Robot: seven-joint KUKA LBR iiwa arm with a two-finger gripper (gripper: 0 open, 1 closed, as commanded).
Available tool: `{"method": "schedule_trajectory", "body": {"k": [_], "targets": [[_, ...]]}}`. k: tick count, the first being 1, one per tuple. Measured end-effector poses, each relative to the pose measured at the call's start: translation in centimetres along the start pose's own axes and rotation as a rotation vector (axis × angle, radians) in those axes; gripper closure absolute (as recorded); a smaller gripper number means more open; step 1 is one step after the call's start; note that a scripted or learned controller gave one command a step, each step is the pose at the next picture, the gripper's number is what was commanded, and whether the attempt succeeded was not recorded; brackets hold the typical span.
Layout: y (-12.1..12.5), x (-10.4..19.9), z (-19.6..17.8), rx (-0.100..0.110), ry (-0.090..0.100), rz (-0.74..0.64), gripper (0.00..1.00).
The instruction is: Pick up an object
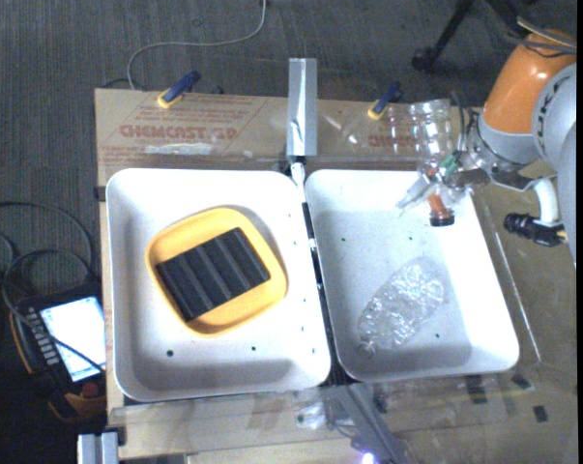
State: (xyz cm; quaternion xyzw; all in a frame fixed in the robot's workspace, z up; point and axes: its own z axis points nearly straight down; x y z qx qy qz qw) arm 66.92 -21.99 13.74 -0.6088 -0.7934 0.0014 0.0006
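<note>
A yellow plastic tray with a black ridged middle (217, 271) lies in the left white bin (127, 356). A clear crinkled plastic bottle (402, 303) lies in the right white bin (494, 346). The grey arm's gripper (436, 196) hangs over that bin's far edge.

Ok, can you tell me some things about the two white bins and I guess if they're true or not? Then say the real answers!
1. The yellow thing with the black ribbed middle lies in the left bin. True.
2. The crumpled clear plastic bottle lies in the same bin as the yellow thing. False: it lies in the right bin.
3. The gripper is over the far edge of the right bin. True.
4. The gripper is touching the clear bottle. False: the bottle lies apart from it, nearer the front of the bin.
5. Two blue clamps sit on the board behind the bins. True.
</note>
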Motion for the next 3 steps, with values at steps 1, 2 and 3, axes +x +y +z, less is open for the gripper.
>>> {"method": "schedule_trajectory", "body": {"k": [1,2,3], "targets": [[0.5,0.9,4.1,0.008,0.025,-0.074,0.00],[0.4,1.2,3.4,0.017,0.030,-0.077,1.00],[3.2,12.1,-5.3,-0.004,0.001,-0.092,1.00]]}}
